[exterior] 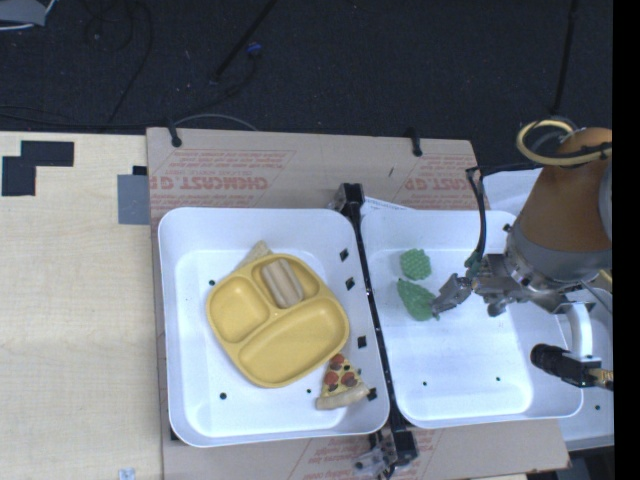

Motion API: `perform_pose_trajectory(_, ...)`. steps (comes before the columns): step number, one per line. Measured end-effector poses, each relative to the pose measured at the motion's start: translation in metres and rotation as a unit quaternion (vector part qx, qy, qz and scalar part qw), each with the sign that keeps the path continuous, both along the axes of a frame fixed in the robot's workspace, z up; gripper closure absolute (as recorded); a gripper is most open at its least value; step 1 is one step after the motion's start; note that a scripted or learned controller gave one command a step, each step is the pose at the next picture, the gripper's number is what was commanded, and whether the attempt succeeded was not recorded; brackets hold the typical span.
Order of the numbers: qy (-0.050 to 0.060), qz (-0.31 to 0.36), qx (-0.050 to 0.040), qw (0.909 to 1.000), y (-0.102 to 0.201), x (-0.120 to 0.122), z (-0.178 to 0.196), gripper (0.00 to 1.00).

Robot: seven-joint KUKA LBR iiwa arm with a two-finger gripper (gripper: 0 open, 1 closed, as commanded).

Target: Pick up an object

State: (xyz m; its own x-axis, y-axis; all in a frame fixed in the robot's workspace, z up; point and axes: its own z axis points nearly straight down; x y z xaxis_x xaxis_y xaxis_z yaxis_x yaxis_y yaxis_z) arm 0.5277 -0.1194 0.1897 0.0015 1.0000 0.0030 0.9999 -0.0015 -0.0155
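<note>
Right bin (470, 393): two green pieces, one (416, 263) near the far edge, another (416, 300) touched by the pincer (446, 297); pincer state cannot be told. Left bin (190, 368): yellow tray (280, 330), pizza slice (341, 382) at the near-right corner.

Dark carpeted floor (330, 48) beyond, strewn with black cables (250, 38). Pale wooden tabletop (70, 318) at left, marked with black and grey squares. Brown printed cardboard sheet (300, 168) under 2 bins.
</note>
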Motion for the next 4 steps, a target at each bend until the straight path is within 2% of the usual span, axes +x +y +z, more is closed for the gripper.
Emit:
perform_pose_trajectory(1, -0.006, 0.001, -0.0008, 1.0000, 0.000, 0.003, 0.005, 0.00)
perform_pose_trajectory(2, -0.003, 0.000, -0.0003, 1.0000, -0.005, -0.005, -0.055, 0.00)
perform_pose_trajectory(3, -0.007, 0.000, -0.0012, 1.0000, -0.004, -0.005, -0.104, 0.00)
perform_pose_trajectory(4, -0.007, -0.002, -0.0009, 1.0000, -0.006, -0.005, -0.091, 1.00)
